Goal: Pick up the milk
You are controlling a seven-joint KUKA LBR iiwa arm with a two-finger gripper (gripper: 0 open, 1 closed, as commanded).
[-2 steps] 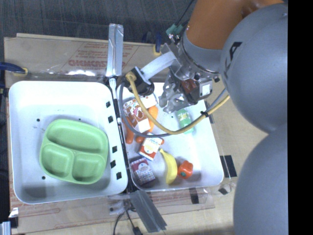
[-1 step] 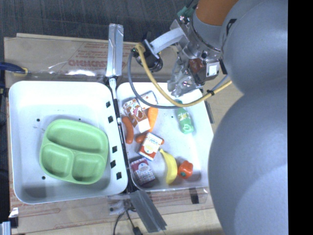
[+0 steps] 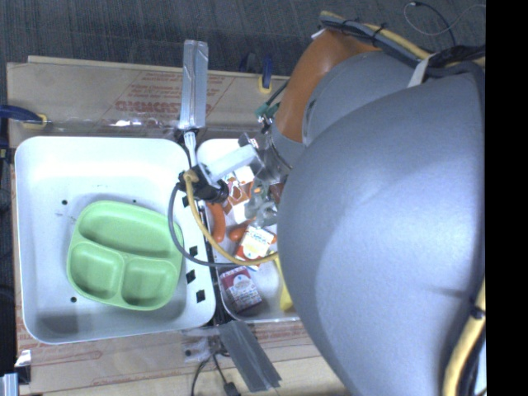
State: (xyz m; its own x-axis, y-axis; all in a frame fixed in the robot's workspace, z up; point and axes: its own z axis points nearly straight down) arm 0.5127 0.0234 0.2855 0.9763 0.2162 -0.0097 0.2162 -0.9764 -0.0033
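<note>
milk not yet lifted, arm crowding the right bin

the gripper (image 3: pixel 247 176) sits low at centre frame, over the upper part of the right bin (image 3: pixel 216 148); i cannot tell how its tool is set. a small carton, probably the milk (image 3: pixel 258 243), lies just below it among other groceries, so the pick looks undone. room is tight: the arm (image 3: pixel 379 221) covers most of that bin, and the dividing wall is close. the left bin (image 3: pixel 41 246) holds a green tray (image 3: pixel 124 254).

Dark grey carpet floor (image 3: pixel 124 11) lies beyond a brown cardboard sheet (image 3: pixel 99 89) under the bins.
</note>
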